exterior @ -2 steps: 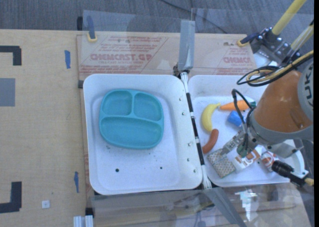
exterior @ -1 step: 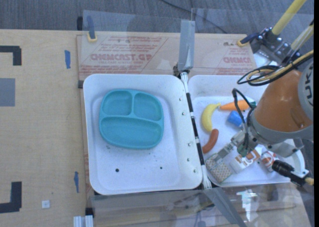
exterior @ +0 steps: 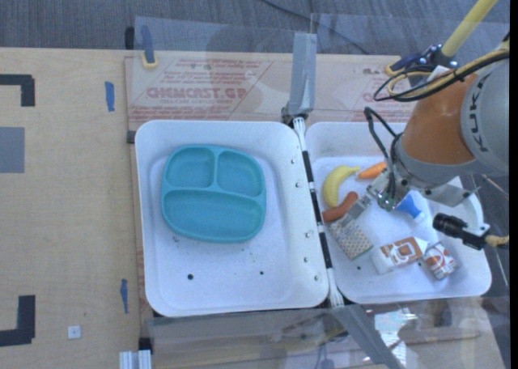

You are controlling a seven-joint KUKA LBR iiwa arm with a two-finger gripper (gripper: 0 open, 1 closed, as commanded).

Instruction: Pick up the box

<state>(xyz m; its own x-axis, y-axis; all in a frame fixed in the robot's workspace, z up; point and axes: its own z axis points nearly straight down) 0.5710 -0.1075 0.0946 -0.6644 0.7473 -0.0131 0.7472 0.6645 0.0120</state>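
In the right bin (exterior: 477,282), a small grey speckled box (exterior: 351,239) lies near the left wall. A white and orange carton (exterior: 399,254) lies to its right, and a smaller orange and white packet (exterior: 439,261) lies beyond that. My gripper (exterior: 374,200) hangs low over the bin's middle, just above and to the right of the speckled box, under the arm's orange band (exterior: 437,134). Its tip reaches toward the speckled box's top edge. Whether it touches the box I cannot tell.
A yellow banana (exterior: 337,183), an orange carrot (exterior: 373,171) and a red-brown sausage (exterior: 339,207) lie left of the gripper. A blue and white item (exterior: 413,208) sits under the wrist. The left bin (exterior: 154,278) holds a teal divided plate (exterior: 214,193).
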